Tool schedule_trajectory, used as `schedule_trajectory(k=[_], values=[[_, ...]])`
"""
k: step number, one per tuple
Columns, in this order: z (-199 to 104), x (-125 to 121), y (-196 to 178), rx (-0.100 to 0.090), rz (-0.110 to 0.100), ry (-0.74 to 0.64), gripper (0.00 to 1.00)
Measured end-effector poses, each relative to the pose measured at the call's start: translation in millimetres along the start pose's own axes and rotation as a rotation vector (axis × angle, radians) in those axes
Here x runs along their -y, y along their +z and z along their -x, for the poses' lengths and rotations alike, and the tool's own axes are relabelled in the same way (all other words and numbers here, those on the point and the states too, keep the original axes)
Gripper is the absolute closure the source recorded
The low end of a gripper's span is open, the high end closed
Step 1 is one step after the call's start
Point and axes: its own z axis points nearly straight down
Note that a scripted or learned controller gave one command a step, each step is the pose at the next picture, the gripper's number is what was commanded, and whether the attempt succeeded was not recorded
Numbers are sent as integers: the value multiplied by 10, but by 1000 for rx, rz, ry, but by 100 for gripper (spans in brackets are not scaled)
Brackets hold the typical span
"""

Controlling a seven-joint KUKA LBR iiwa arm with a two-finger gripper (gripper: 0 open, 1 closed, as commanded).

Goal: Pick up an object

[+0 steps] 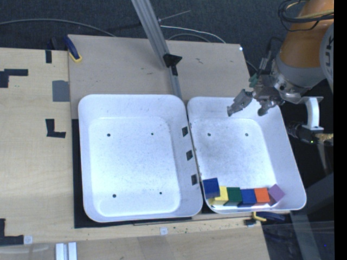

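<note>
The tool (pixel 250 106), fingers spread wide and holding nothing, hovers over the right bin's (pixel 287 145) far rim; the block row (pixel 241 194) lies along its near wall.

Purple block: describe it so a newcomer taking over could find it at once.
Look in the right-hand bin, the one under the tool. Along its near wall sits a row of small coloured blocks. The purple block ends that row on the right, beside the orange block, and it is the only purple one, turned at an angle.
</note>
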Motion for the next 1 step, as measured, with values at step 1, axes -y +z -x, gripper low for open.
schedule_trajectory(k=[1], values=[[-593,96,846,-2,-9,-4,0]])
